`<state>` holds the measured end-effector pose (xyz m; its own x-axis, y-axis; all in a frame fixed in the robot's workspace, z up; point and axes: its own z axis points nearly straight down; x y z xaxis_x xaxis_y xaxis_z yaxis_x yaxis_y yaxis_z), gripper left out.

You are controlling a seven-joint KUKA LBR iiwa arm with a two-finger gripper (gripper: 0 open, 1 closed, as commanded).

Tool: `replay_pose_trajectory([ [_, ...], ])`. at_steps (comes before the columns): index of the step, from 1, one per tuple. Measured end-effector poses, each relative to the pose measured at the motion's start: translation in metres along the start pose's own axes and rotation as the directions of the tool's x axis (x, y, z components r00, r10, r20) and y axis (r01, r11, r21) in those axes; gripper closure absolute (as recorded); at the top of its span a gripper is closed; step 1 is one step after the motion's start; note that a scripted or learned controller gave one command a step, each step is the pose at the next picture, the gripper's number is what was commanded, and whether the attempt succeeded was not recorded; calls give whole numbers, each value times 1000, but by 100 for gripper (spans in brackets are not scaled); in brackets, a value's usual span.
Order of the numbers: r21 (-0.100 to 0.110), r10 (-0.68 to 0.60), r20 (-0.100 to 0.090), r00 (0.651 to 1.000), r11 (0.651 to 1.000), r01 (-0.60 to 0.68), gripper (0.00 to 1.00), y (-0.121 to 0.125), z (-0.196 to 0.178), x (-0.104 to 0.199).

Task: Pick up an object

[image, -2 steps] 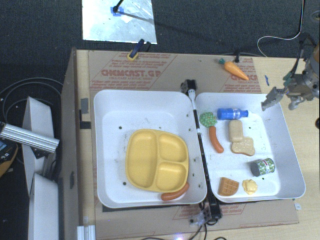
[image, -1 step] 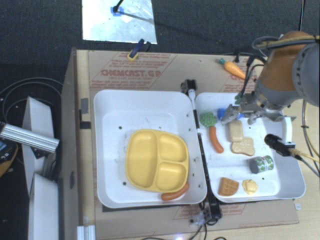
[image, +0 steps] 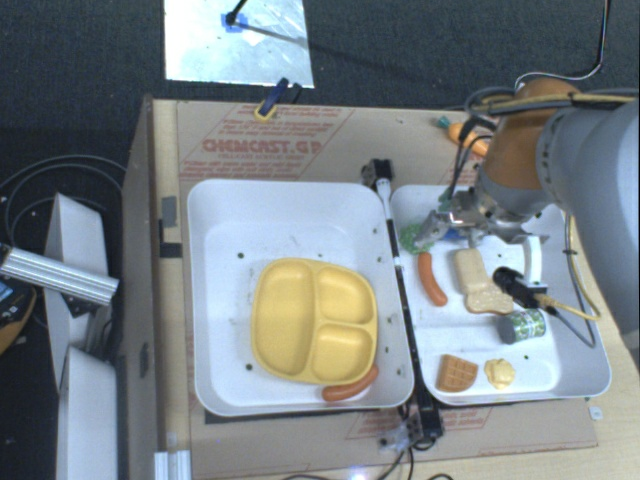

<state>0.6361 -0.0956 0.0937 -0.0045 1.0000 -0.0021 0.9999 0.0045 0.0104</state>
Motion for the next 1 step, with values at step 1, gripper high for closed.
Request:
replay_pose_trajectory([
  [1,9,3,-2,1000,1000,-3,0,-44,9,10],
])
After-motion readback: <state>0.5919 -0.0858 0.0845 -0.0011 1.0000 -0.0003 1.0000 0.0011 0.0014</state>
